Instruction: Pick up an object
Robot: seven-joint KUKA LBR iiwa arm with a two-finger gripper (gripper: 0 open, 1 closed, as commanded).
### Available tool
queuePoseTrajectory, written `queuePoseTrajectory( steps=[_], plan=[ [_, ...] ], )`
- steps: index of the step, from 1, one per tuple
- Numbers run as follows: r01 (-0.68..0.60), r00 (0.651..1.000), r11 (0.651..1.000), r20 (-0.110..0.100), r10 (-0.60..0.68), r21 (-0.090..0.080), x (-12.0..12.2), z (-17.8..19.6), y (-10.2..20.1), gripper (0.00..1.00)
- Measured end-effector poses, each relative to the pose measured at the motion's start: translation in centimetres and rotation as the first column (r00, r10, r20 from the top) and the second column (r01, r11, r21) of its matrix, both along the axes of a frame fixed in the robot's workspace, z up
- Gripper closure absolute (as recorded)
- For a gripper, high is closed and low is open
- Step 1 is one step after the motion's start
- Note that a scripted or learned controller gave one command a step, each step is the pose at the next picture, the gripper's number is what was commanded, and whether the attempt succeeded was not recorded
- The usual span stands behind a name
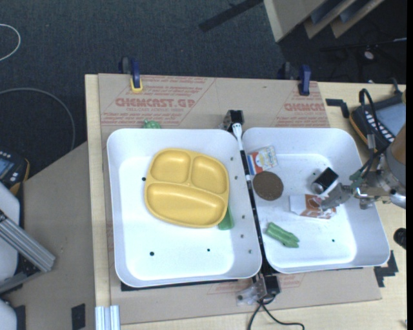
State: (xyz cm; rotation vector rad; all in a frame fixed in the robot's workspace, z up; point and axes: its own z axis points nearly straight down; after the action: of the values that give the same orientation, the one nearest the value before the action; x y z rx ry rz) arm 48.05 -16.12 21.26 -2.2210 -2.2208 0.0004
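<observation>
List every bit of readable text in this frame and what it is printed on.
"CHEMCAST. G.P": red print on the brown board under the bins, above the left bin.
"CHEMCAS...": same red print above the right bin, partly cut off.
Small card and packet in the right bin: print too small to read.

From my feed I see dark blue-grey carpet point(97, 38) around the worktop point(193, 93), whose brown board is printed with red lettering and held by two blue clamps point(134, 72). A thin white cable point(39, 97) loops across the floor at left, and pale wooden furniture point(322, 16) sits top right.
</observation>
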Motion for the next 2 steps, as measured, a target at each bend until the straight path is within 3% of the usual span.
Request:
queuePoseTrajectory(
  steps=[1,2],
  plan=[
    [-0.005,1.0,1.0,-0.01,0.005,0.006,-0.4,-9.8,6.0,0.0],
    [0.001,1.0,1.0,-0.004,-0.001,0.002,-0.2,-11.4,5.2,0.0]
  ],
)
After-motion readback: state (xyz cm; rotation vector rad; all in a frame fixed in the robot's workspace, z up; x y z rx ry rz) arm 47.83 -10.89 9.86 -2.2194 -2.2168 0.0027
